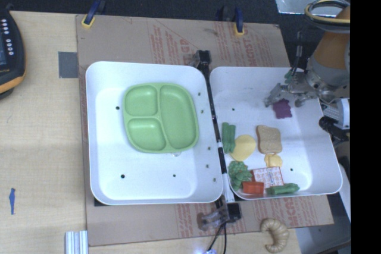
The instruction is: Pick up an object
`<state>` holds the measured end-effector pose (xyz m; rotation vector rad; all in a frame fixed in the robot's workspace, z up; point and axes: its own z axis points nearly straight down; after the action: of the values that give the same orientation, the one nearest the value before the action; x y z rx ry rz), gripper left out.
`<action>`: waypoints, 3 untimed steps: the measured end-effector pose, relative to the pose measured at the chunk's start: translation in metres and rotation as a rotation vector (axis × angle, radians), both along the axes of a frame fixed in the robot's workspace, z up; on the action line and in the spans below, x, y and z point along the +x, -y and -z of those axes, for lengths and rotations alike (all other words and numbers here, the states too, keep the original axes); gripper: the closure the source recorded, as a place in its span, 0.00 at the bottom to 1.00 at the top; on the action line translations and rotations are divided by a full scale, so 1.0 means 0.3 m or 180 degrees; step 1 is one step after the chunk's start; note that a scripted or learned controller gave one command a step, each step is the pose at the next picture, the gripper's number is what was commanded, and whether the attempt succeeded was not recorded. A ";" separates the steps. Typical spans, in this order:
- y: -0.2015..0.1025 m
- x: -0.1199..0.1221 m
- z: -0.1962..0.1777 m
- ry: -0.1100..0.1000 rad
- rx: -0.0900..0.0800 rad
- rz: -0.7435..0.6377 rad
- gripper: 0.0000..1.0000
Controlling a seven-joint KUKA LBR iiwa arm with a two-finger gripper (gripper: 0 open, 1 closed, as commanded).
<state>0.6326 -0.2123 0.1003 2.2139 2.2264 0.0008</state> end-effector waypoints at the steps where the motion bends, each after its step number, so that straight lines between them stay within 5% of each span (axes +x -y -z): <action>1: -0.067 -0.251 -0.348 -0.0001 0.0005 0.0019 0.00; 3: -0.003 -0.009 0.037 -0.0013 -0.0003 -0.0010 0.00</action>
<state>0.6298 -0.2112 0.0891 2.2120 2.2313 -0.0047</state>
